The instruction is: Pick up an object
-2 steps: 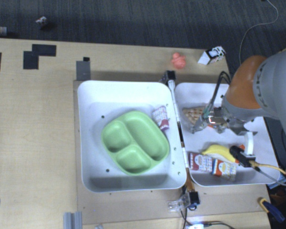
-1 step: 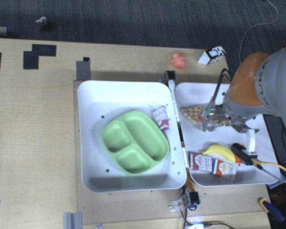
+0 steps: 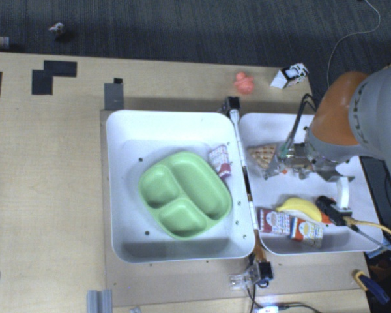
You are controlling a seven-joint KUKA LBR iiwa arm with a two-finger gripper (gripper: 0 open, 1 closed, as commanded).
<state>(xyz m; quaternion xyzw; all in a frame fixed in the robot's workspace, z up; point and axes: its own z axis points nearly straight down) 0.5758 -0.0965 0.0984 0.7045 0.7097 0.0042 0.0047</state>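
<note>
Gripper (image 3: 278,163) sits low in the right bin (image 3: 264,126), just beside a tan, waffle-textured item (image 3: 262,154) near the far-left corner; whether it is clenched or released I cannot tell from this slant. Nothing visibly held.

Candidate target: the tan item, closest to my tool. Its identity is unclear; the surface looks gridded and probably rigid.

To do this step well, I judge I should centre over the item, descend straight, and keep clear of the bin wall next to it, since a corner grasp risks a collision.

Other contents of this bin: yellow banana (image 3: 301,207), smooth and curved, touching a boxy red-and-white carton (image 3: 288,224) lying flat along the near wall.

Left bin (image 3: 117,175): green divided plate (image 3: 184,193), glossy plastic, three compartments; small red-and-white packet (image 3: 220,160) at its far edge.
</note>
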